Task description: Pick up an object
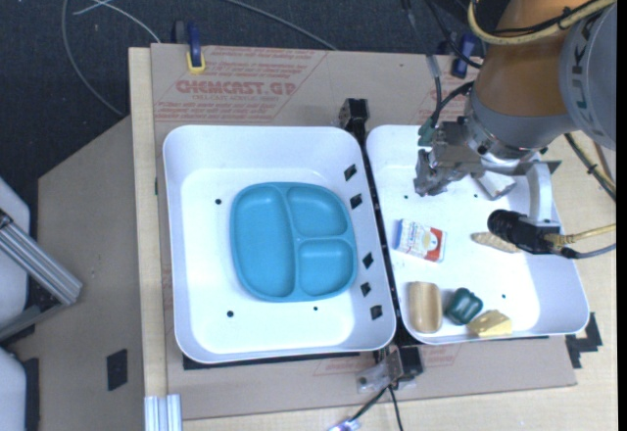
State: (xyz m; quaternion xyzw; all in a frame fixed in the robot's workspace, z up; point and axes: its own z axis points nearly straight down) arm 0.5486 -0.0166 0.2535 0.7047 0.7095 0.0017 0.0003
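Bench (257, 76) with two bins (184, 223), one blue tray (292, 241)

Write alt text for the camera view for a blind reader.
A robot gripper hangs over the right bin, which holds a packet, tan cup, green toy and yellow piece. The left bin holds a blue divided plate.

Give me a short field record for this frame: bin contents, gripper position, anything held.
left bin: blue divided plate, flat, roughly centred
right bin: white packet mid-bin; tan cup, green object and yellow piece along the near edge
gripper: above the right bin's far left part, apart from the packet
held: nothing visible at the gripper
task status: no object picked up yet
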